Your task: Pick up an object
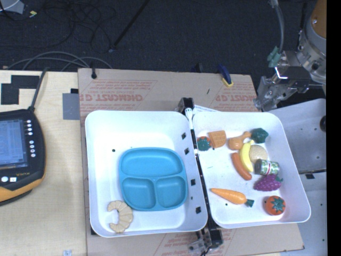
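Camera view, gripper (pixel 275 87): hangs high outside the bins, off the right bin's (pixel 219 169) 1 o'clock corner, with nothing seen in its grasp; whether it is open or closed cannot be told, since the tip is a dark tangle of metal.

Candidate things: all lie in the right bin. A carrot (pixel 230 196) lies alone at 6 o'clock, a red tomato (pixel 274 205) at 5 o'clock, and purple grapes (pixel 267 183) at 4 o'clock.

Crowded patch: at 2 to 3 o'clock a banana (pixel 245 157), a small can (pixel 267 167) and an orange sausage-like piece (pixel 241 166) touch or overlap.

Best target, as I judge it: the carrot, because bare bin floor lies on both its long sides.

Approach: come over the bin from 1 o'clock towards 6 o'clock, descend straight down, and close across the carrot's narrow width near its thicker end.

Risk: the tomato sits close to the 5 o'clock wall, and the rim may block one side of a grasp.

Left bin (pixel 106 137): holds a blue divided plate (pixel 153 177) at centre and a croissant (pixel 120 216) at 7 o'clock, both far from the arm's side.

Cut off: the arm above the wrist leaves the picture at 2 o'clock.

Hard to make out: a pale rounded thing under the banana's 3 o'clock side, and a teal piece (pixel 203 143) at the bin's 10 o'clock edge.
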`<action>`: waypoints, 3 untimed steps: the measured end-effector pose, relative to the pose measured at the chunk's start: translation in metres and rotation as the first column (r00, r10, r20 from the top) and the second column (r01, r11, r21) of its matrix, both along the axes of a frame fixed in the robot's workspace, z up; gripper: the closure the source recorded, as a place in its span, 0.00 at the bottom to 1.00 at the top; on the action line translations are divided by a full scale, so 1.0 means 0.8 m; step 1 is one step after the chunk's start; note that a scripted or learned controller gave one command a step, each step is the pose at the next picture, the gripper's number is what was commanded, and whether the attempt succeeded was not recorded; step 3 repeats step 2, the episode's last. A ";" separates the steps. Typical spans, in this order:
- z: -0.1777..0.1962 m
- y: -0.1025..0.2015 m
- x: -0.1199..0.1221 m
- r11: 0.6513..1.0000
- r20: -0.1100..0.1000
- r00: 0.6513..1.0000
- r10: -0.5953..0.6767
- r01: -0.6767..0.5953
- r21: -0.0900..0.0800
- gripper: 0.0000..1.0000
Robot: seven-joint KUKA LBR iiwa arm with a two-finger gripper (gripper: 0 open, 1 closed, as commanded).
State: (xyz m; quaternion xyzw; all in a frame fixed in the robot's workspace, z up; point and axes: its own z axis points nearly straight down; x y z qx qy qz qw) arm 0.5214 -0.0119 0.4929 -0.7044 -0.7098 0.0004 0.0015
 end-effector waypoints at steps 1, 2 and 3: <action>-0.100 0.034 -0.003 1.000 -0.008 1.000 -0.005 0.005 -0.002 1.00; -0.056 0.103 -0.015 1.000 0.002 1.000 -0.003 0.003 -0.001 1.00; -0.056 0.103 -0.015 1.000 0.002 1.000 -0.003 0.003 -0.001 1.00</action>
